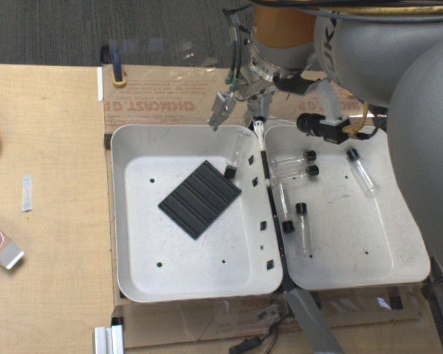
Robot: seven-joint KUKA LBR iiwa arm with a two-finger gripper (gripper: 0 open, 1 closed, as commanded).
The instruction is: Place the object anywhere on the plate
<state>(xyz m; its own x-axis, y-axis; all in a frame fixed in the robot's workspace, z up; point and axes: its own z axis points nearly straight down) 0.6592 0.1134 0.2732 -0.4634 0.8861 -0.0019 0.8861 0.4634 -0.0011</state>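
Claw [240, 116] raised over bins' [125, 198] far rim

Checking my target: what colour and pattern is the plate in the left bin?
Dark grey plate, ribbed; camera view.

Plate [200, 198] lying in left bin [133, 271]; one vial [232, 161] just right of plate, more vials [304, 227] farther right in right bin [399, 264].

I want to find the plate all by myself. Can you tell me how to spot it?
Look at the two white bins side by side and pick the left bin. Lying flat on its floor, turned at a slant, is the plate, a dark ribbed rectangle. The other things around are clear tubes with black caps, like the tube by its upper corner; the plate is flat and dark all over.
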